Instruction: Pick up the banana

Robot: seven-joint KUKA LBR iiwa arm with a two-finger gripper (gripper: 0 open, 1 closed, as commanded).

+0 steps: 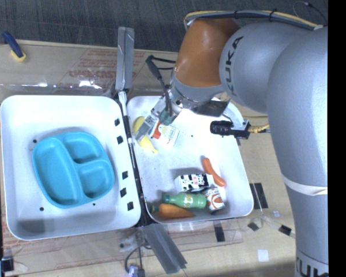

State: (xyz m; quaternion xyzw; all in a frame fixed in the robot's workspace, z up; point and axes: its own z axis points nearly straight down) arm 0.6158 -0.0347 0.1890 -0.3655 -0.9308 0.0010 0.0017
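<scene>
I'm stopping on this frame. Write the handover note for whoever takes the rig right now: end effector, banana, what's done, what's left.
End effector: low in the right bin, at its upper left corner, right at the banana. Grip state unclear from this view.
Banana: against the bin's left wall, partly under the end effector, apparently not lifted.
Done: approach to the banana.
Left: confirm a grasp, lift it clear.
Nearby: a small packet beside the banana.

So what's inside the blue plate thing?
The blue divided plate in the left bin shows bare blue compartments with no food in them. All of its sections are in plain sight from above. What's under it is covered.
</scene>
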